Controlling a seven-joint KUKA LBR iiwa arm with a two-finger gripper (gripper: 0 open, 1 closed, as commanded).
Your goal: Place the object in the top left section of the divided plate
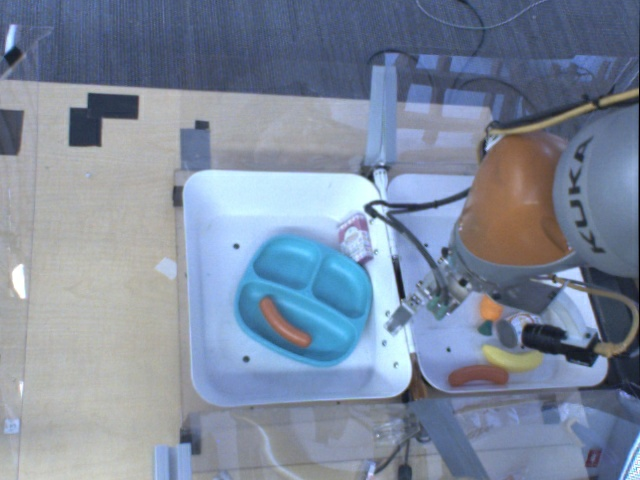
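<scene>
Pale wooden bench [100,298] on dark blue-grey carpet [200,28].

Two bins sit side by side on the worktop [100,298]. The left bin [215,368] fills the frame's centre; in it lies the divided plate [305,298], with a sausage [285,323] in its lower section. A small packet [355,238] lies at the plate's upper right. In the right bin [430,363], lower right, lie a banana [512,358] and below it another sausage [478,375].
</scene>
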